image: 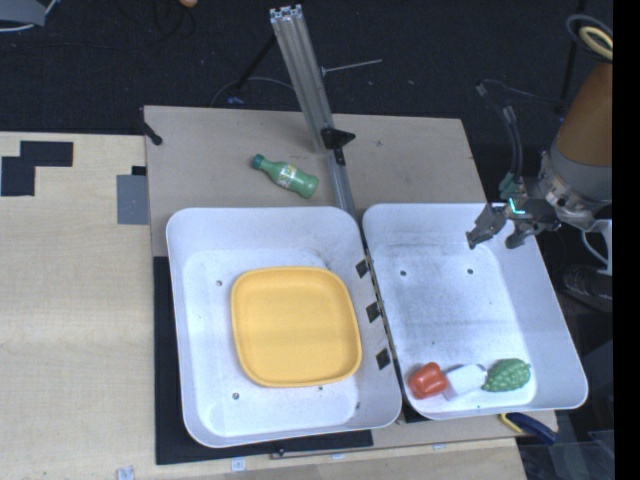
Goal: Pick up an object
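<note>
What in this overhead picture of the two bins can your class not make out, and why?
- Gripper, camera view: small and dark, so finger spacing is unclear.
- White object between the red object and the green object: too small and pale against the right bin to identify.
- Label on the green bottle: too small to read.
- Left bin floor: partly covered by the yellow plate.
- Arm: cut off by the right edge.

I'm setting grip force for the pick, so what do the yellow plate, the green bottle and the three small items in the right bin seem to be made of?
Yellow plate: likely moulded plastic, matte, with an even colour and a soft rim.
Green bottle: probably plastic, slightly glossy, with a pale label.
Red item and green item: look like plastic toy food; the green one is bumpy.
White item: too small to tell.
</note>
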Controlling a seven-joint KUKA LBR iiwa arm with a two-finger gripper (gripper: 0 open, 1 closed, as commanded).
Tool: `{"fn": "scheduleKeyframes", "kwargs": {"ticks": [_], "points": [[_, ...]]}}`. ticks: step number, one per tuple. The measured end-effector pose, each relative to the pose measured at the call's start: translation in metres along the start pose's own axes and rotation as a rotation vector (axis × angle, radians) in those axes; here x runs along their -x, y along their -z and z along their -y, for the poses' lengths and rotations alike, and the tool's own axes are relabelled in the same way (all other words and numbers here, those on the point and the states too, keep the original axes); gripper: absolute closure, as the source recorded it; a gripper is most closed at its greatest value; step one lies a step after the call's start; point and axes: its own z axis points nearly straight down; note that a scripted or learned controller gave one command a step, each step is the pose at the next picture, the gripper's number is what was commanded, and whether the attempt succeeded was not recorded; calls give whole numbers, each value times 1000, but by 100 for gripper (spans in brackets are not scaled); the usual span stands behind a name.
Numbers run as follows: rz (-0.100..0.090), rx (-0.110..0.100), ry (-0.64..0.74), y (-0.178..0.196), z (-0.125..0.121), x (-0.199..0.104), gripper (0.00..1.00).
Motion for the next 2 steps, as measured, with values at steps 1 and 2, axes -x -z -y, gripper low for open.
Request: {"fn": "scheduleKeyframes", "kwargs": {"ticks": [1, 2], "points": [[0, 0, 0, 0, 0, 0, 0], [-1, -5, 0, -63, 3, 1, 0]]}}
